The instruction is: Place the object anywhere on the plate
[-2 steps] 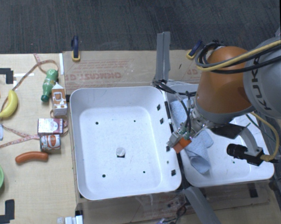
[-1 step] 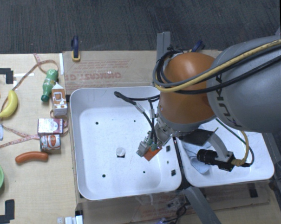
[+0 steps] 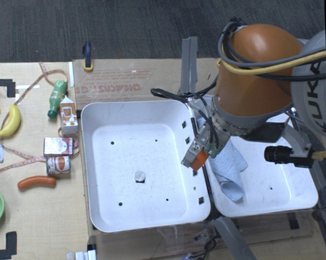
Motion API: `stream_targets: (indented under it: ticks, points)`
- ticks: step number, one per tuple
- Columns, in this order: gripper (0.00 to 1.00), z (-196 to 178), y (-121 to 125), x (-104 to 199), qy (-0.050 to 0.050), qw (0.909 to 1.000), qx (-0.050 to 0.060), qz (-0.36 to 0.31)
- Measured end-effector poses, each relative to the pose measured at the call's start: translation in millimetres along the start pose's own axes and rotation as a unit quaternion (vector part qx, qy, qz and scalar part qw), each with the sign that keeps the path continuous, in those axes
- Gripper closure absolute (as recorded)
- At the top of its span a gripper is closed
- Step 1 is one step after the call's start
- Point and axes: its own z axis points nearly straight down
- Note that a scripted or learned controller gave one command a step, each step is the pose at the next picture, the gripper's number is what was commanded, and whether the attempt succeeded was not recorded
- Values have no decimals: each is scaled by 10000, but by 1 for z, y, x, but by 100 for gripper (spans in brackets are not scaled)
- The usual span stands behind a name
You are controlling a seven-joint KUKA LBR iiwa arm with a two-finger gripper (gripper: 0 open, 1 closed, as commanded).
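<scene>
Above the wall shared by the two white bins, the gripper is hovering.
Camera view: whether the gripper is wide, narrow or holding anything cannot be told, though an orange piece is showing at its tip. A small pale disc is lying on the left bin floor, and a blue-grey cloth is resting crumpled in the right bin, just beside the gripper.

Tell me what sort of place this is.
Probably a robot test bench in a lab: a grey and orange arm reaches over two white bins, and toy food such as a banana lies on the bench beside them.
</scene>
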Motion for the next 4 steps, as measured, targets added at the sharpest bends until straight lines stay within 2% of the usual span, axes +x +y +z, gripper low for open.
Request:
stream_targets:
  ticks: [1,2,3,4]
  points:
    - [100,59,76,60,12,9951,12,-990]
    - [100,12,26,22,2,9857,-2,-1686]
    - [100,69,86,74,14,9811,10,-1933]
    - [100,116,60,-19,12,9752,7,-2213]
